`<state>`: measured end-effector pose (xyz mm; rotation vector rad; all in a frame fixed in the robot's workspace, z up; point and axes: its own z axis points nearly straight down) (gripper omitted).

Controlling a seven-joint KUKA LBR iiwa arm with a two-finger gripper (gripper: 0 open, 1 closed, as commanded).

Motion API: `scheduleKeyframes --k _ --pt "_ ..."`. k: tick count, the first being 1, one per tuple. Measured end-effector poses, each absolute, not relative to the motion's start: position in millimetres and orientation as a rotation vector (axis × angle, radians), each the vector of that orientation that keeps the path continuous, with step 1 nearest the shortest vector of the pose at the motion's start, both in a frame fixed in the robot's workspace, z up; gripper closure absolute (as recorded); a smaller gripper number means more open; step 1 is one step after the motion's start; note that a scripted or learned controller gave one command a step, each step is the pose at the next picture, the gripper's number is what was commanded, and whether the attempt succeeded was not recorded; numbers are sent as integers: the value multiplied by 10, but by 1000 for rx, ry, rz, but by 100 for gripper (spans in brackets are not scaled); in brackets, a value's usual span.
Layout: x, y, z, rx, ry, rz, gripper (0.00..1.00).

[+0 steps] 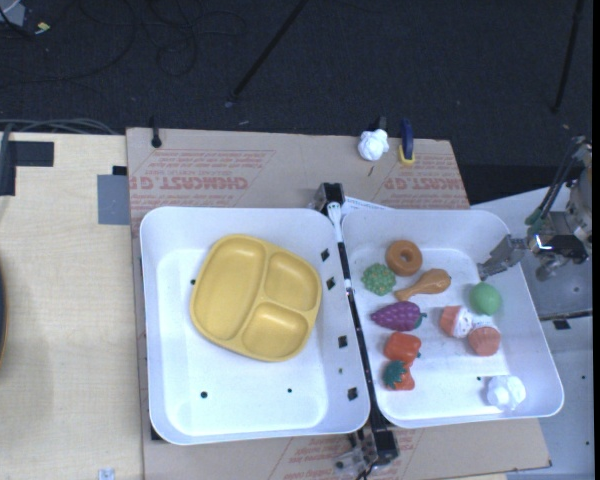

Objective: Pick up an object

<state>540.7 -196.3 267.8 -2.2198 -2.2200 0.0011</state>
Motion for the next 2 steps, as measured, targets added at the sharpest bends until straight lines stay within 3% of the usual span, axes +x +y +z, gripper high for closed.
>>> scheduleKeyframes --k 1,2 --pt "5211 -1597 1267 -2213 -2207 10 0" --pt "5366 -905 851 -2213 -2223 2 0"
